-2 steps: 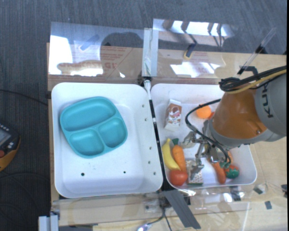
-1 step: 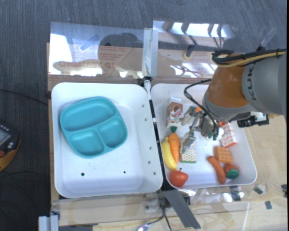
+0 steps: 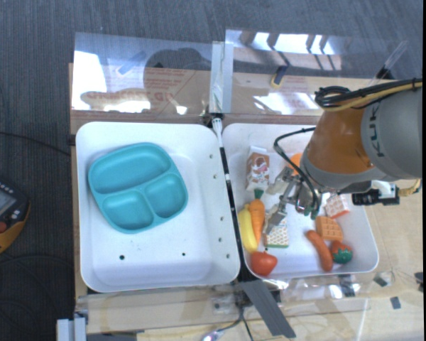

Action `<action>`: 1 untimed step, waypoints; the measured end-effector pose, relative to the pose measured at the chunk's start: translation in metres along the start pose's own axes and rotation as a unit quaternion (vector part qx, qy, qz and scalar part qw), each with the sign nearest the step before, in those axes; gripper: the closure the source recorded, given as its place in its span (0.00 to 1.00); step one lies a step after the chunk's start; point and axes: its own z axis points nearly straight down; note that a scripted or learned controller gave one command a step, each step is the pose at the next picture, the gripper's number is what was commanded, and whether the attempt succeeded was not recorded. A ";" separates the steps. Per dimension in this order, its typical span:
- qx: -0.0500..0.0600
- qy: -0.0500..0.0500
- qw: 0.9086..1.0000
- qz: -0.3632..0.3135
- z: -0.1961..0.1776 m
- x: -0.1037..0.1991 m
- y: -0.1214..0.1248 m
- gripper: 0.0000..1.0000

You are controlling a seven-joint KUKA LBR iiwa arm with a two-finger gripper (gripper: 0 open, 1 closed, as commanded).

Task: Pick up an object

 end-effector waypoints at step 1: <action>0.001 -0.001 0.999 0.035 0.000 0.027 -0.004 0.00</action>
